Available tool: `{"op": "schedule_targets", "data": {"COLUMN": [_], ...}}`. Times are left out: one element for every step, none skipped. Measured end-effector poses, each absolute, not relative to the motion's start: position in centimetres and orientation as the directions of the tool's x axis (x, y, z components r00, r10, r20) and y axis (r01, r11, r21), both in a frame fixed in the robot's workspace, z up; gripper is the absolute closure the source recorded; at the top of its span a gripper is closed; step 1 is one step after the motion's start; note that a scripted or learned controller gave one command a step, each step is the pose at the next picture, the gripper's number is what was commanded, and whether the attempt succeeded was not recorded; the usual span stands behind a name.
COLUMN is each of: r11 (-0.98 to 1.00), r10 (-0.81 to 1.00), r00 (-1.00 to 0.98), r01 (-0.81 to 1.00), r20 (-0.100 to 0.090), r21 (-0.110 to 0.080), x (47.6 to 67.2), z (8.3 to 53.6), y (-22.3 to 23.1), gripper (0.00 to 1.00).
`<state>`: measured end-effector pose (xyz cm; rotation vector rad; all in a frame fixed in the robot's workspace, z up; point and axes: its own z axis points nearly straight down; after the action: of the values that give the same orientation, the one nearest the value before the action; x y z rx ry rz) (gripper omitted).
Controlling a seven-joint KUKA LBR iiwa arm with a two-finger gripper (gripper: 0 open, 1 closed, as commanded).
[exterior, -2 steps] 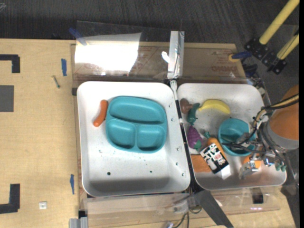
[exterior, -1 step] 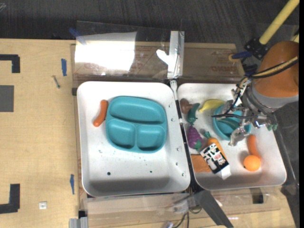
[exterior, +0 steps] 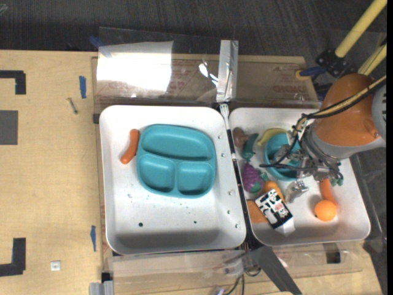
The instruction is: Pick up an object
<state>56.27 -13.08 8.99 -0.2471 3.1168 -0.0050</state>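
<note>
Nearest, a black-and-white patterned carton (exterior: 274, 209), print illegible, lies against the right bin (exterior: 359, 226) front rim beside an orange ball (exterior: 325, 210). The left bin (exterior: 116, 220) holds a teal divided tray (exterior: 176, 159) with bare margins. The gripper (exterior: 299, 178) hangs over the crowded right bin; finger state cannot be told.

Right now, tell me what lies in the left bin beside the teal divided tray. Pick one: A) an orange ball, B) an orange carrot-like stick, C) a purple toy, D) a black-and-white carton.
B: an orange carrot-like stick lies just left of the teal divided tray in the left bin; the ball, purple toy and carton are in the other bin.
</note>
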Motion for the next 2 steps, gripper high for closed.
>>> {"op": "schedule_targets", "data": {"r11": [0.999, 0.997], "r10": [0.042, 0.073], "r00": [-0.999, -0.997], "r01": [0.042, 0.073], "r20": [-0.014, 0.013], "r21": [-0.001, 0.004], "x": [53.7, 64.7], "z": [9.0, 11.8], "y": [-17.9, -20.8], "gripper": [0.0, 0.0]}}
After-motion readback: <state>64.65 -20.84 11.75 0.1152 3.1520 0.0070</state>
